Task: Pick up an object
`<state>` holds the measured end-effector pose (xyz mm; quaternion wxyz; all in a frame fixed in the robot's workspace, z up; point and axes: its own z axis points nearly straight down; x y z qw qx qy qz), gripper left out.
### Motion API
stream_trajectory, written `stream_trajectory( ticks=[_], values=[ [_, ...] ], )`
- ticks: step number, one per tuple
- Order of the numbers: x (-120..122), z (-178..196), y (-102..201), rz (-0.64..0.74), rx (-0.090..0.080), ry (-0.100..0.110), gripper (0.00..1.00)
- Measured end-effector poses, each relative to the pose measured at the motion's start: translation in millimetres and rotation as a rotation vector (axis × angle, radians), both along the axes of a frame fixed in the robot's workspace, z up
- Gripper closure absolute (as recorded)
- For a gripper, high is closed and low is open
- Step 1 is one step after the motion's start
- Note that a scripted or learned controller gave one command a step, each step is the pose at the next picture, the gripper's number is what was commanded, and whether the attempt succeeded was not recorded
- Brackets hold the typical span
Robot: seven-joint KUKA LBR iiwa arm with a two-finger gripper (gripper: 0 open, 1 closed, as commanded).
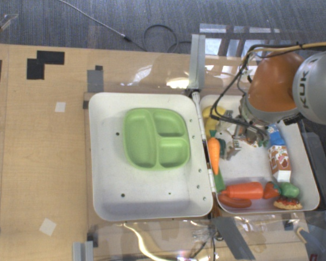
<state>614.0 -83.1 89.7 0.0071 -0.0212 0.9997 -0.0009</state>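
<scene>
Two white bins sit side by side; left bin (106, 200) carries one green divided tray (155, 137) with three compartments, right bin (309, 192) carries all the loose items. You should read this as the approach stage, nothing lifted yet

Claw: gripper (232, 145) hangs low over the far-left part of the right bin, under the orange wrist band. You cannot tell from this slant view whether it is released or clenched, and nothing shows clearly between its tips, so log no grasp

Key relation: carrot (213, 155) lies just left of the gripper, against the wall shared by the two bins. Its long axis runs near to far, green top towards the near end. Judgement: this is the closest candidate, and a pick would want the claw shifted left and closing across that axis; the bin wall beside it may block one side

Count in right bin, as far as visible:
- one carrot
- one yellow item (211, 116), far-left corner, partly hidden, kind unclear
- one carton (280, 162) on the right side, long axis near to far
- one red pepper (250, 190) along the near edge, long axis left to right
- one green item (289, 189) near-right corner
- one pizza slice (287, 203) just nearer than that
- one dark red piece (234, 203) at the near wall

Near-edge items lie well apart from the gripper
</scene>
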Motion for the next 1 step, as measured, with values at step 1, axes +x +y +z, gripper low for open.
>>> stream_trajectory(
  ticks=[1],
  values=[
    [47.4,55.7,-58.7,0.233,-0.004,-0.002,0.0]
  ],
)
